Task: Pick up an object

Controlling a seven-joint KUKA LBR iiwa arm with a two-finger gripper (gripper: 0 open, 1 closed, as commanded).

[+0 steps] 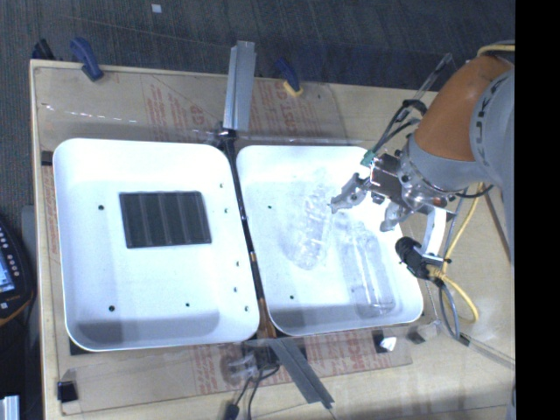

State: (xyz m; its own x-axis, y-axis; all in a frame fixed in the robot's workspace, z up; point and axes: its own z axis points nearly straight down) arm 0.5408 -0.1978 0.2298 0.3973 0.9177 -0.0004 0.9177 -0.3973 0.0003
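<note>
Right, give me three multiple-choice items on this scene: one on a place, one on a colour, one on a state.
1. Where does the dark ribbed rectangle lie?
A. in the left bin
B. in the right bin
C. on the bench outside the bins

2. What colour is the band above the arm's wrist?
A. blue
B. orange
C. green

3. How are the clear plastic bottles placed?
A. standing upright
B. stacked on the dark rectangle
C. lying on the right bin's floor

Answers:
1 A: the dark ribbed rectangle sits inside the left bin.
2 B: the band above the claw is orange.
3 C: the clear plastic bottles lie flat in the right bin.
</note>
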